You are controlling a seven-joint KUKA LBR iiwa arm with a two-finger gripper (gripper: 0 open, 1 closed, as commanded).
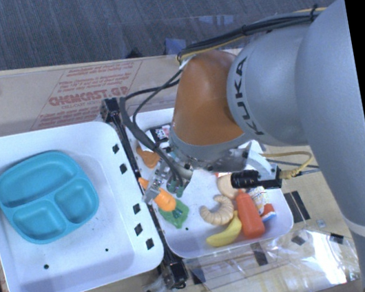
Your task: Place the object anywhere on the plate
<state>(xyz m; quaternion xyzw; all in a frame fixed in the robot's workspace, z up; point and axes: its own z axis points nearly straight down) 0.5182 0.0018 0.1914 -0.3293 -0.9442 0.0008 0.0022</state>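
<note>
Several toy foods, a banana (223, 235), croissant (216, 212) and red bottle (248, 214), are being crowded beside the carrot (166, 201), under the gripper (168, 181), whose finger state cannot be told.

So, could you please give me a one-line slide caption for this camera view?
KUKA arm's pincer lowered over toy food in the right bin; blue plate waits in the left bin.

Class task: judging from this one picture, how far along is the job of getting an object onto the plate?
Done: nothing yet; the blue plate in the left bin carries no object. In hand: the gripper is down in the right bin, over the carrot near the bin's left wall; whether it grips anything can't be seen. Left: secure an object, carry it across, and set it on the plate.
</note>
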